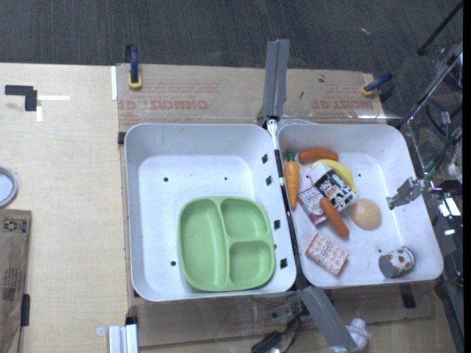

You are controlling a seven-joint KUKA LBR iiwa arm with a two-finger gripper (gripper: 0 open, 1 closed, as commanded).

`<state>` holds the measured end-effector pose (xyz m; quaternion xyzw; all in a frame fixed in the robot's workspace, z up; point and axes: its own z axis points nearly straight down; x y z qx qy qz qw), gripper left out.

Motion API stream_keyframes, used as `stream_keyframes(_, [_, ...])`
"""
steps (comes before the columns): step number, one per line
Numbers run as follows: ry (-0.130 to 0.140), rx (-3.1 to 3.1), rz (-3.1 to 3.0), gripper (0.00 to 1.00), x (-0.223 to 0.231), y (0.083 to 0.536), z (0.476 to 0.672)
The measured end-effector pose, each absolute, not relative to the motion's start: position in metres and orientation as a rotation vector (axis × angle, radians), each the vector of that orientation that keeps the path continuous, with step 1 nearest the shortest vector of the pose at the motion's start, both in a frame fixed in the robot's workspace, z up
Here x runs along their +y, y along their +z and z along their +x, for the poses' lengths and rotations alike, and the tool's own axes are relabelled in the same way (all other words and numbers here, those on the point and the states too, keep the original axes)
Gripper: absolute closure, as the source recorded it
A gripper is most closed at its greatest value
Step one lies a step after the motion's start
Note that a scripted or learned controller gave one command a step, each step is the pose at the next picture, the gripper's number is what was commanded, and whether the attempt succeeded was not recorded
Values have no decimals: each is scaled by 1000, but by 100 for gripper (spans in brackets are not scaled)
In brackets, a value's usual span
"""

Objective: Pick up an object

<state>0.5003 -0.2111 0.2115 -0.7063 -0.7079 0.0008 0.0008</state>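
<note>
Camera view: looking down at a slant on the table (pixel 66 160), two white bins side by side.
Landmark: cow-print carton (pixel 333 191), lying in the middle of the right bin (pixel 346 128), and everything gets placed from it.
Hand (pixel 406 193): right of the carton, hanging over the right bin's right wall. Nothing can be seen in it, and I cannot tell whether it is apart or together.
Banana (pixel 341 173): just above the carton, touching it.
Red sausage (pixel 318 154): further up from the carton, past the banana, near the bin's far wall.
Carrot (pixel 292 182): left of the carton, running along the bin's left wall.
Orange stick (pixel 334 218): just below the carton, slanting down to the right, apparently touching it.
Tan ball (pixel 365 214): below and right of the carton, beside the orange stick.
Pink box (pixel 326 254): well below the carton, lying flat and tilted.
Patterned can (pixel 397 261): far down and right of the carton, on its side in the bin's near right corner.
Green plate (pixel 227 243): well left of the carton, in the left bin (pixel 134 197), three compartments showing.
Clamps: one (pixel 132 68) far up and left of the carton, one (pixel 377 87) up and right, both on the cardboard edge.
</note>
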Motion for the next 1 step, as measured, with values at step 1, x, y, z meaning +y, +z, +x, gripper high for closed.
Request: stream_keyframes(1, [3,-2277,-2162,0,-168,95,539])
